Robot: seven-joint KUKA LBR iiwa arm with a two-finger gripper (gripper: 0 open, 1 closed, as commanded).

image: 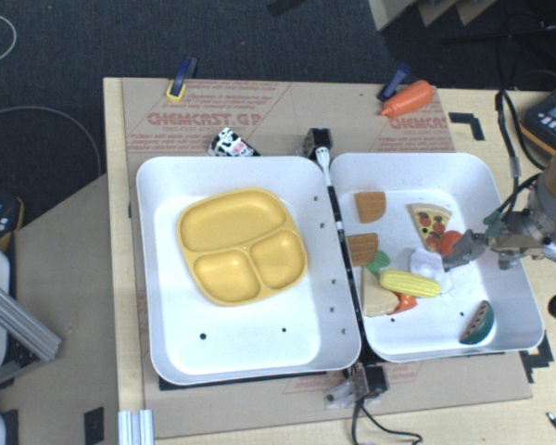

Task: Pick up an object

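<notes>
The right bin holds several toy foods: a pizza slice, a small red piece, a yellow corn cob, a green piece, two brown bread pieces and a watermelon slice. My gripper reaches in from the right and hangs low over the bin's right half. Its tip is right beside the red piece and the lower end of the pizza slice. Nothing can be seen held in it.
A yellow divided plate lies in the left bin. On the bench behind the bins are an orange carrot toy, a black-and-white toy and a yellow clip. Cables hang at the right edge.
</notes>
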